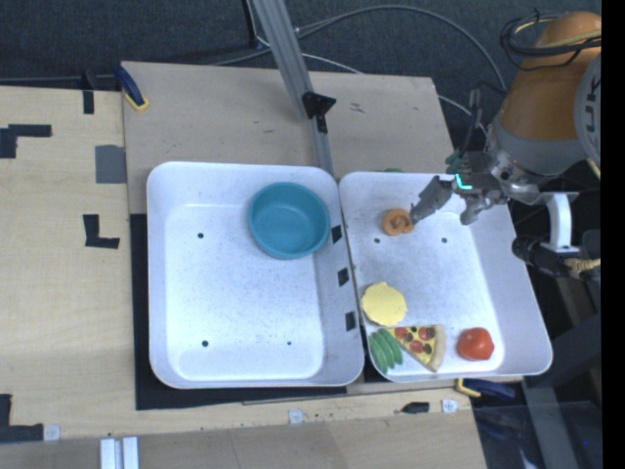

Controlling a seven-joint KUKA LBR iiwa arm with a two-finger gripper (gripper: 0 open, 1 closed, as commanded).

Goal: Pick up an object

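Note:
My gripper (441,213) hangs over the back of the right bin (508,291), open, with nothing between its spread fingers. A small orange-brown donut (395,223) lies on the bin floor just left of the left fingertip (418,215), outside the gap. At the front of the same bin lie a yellow round piece (384,304), a pizza slice (423,343), a green vegetable (386,350) and a red tomato (476,344).
A blue bowl (288,220) sits at the back of the left bin (186,291). A grey metal pole (293,57) slants down to the wall between the two bins. Cables run behind the right bin.

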